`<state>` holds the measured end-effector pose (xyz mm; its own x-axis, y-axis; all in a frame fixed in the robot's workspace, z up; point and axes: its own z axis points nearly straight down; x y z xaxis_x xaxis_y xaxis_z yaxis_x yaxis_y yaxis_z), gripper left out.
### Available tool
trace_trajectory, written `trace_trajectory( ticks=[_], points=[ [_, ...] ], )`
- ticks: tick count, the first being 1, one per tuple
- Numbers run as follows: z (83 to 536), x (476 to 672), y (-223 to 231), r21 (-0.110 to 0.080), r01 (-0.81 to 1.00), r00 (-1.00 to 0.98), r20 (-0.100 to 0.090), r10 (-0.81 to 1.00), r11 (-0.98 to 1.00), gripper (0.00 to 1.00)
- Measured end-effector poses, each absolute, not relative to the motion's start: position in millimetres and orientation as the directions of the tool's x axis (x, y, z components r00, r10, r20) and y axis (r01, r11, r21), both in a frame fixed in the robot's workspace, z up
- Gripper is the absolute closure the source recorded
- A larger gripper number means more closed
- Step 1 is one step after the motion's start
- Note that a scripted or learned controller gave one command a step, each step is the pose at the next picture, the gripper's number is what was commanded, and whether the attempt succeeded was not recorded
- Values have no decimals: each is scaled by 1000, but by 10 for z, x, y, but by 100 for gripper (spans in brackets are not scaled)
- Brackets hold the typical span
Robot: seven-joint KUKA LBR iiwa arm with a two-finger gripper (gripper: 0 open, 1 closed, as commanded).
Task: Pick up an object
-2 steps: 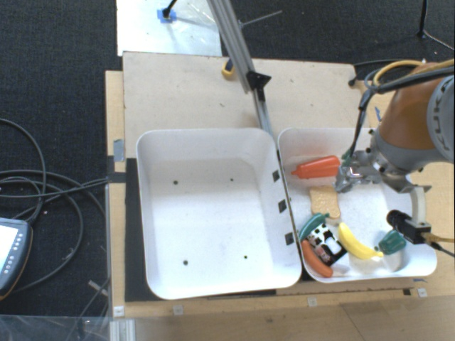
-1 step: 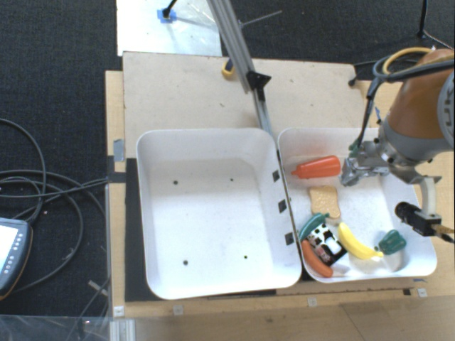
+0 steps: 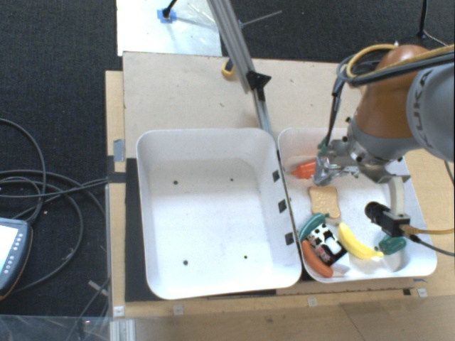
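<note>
My gripper (image 3: 328, 175) hangs low over the back part of the right bin (image 3: 425, 260). An orange carrot-like piece (image 3: 305, 169) lies just left of it, close to the bin's left wall. A tan slice of toast (image 3: 325, 202) lies right below the gripper. Nearer the front sit a yellow banana (image 3: 356, 242), a red sausage (image 3: 317, 258), a black-and-white item (image 3: 328, 241) and two teal pieces (image 3: 311, 226) (image 3: 392, 245). I see nothing lifted off the bin floor.
The left bin (image 3: 156, 148) stands beside the right one, their walls touching. A slanted grey pole (image 3: 234, 38) reaches in from the top to the bins' shared back corner. Cables and a tablet (image 3: 11, 251) lie on the dark floor at left.
</note>
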<state>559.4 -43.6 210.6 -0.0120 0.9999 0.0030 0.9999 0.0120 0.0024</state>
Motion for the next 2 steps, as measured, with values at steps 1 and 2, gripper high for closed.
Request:
trace_trajectory(
  ticks=[1,2],
  points=[
    [2077,5554,79,0,1000,-11,3,1000,11,100],
    [2203,5524,691,2,1000,-12,3,1000,12,100]
  ],
)
